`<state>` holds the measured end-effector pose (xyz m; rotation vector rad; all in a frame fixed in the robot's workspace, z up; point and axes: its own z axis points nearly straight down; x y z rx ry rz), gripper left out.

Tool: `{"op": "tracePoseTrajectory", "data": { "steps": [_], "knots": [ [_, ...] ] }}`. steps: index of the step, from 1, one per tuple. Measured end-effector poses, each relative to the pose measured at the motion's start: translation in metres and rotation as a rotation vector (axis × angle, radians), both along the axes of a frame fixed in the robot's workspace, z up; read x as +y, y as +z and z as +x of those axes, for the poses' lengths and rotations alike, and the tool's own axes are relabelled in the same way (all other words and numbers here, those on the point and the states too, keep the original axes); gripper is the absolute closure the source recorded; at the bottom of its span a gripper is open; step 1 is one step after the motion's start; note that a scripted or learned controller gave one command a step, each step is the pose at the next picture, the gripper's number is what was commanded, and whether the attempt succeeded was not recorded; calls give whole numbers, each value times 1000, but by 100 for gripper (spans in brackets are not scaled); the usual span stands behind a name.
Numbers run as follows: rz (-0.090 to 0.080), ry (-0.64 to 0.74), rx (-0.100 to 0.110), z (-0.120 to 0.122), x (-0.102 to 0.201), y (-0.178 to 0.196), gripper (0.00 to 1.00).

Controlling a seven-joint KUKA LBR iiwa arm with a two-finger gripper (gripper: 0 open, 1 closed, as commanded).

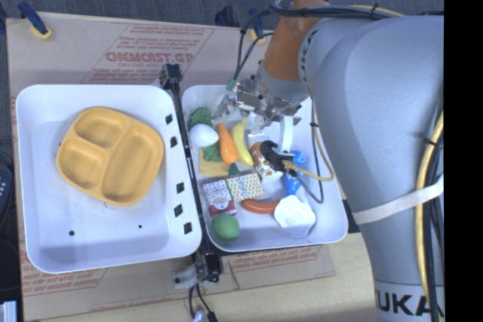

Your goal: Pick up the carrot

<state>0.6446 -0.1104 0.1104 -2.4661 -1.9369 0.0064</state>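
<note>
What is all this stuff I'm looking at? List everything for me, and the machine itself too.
bins: two, white, side by side on the bench
divided plate: one, yellow, in the left bin
carrot: one, orange, right bin, beside the banana
banana: one, yellow, right of the carrot
egg: one, white, right bin's left side
broccoli: one, green, above the egg
lime: one, green, right bin's near edge
sausage: one, red-orange, right bin's lower part
cardboard: one sheet, brown, under the bins
arm: one, grey with orange band, from the right
gripper: one, above the right bin's top end
</note>
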Motion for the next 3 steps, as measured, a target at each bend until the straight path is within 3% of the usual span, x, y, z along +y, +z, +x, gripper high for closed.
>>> {"op": "tracePoseTrajectory", "data": {
  "steps": [1,2,3],
  "knots": [
    [1,4,1,1,0,11,100],
    [1,5,1,1,0,11,0],
    [-9,-345,-6,-43,11,-18,0]
  ]
}}
